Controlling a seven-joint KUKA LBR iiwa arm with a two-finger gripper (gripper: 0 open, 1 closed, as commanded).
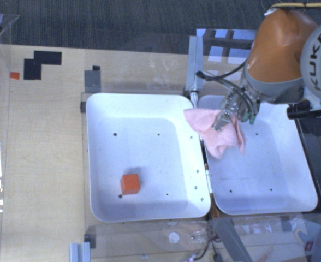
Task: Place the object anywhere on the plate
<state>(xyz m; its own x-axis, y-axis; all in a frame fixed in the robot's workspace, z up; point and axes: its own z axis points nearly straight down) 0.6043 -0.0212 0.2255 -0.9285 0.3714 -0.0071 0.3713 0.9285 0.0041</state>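
Note:
A pink cloth (218, 138) hangs crumpled over the seam between the two bins, its upper part pinched in my gripper (226, 118). The gripper sits at the upper left corner of the right bin (269, 168), below the orange wrist band, and is shut on the cloth's top edge. One flap of the cloth spreads left toward the left bin (149, 141), and the rest droops down over the right bin's left side. A small orange cube (130, 184) rests on the left bin's floor near its front, far from the gripper.
The bins' raised rims meet in a ridge (205, 168) under the cloth. A metal bracket (193, 64) stands behind the bins. Black and orange markers (37, 64) lie on the wooden bench at far left.

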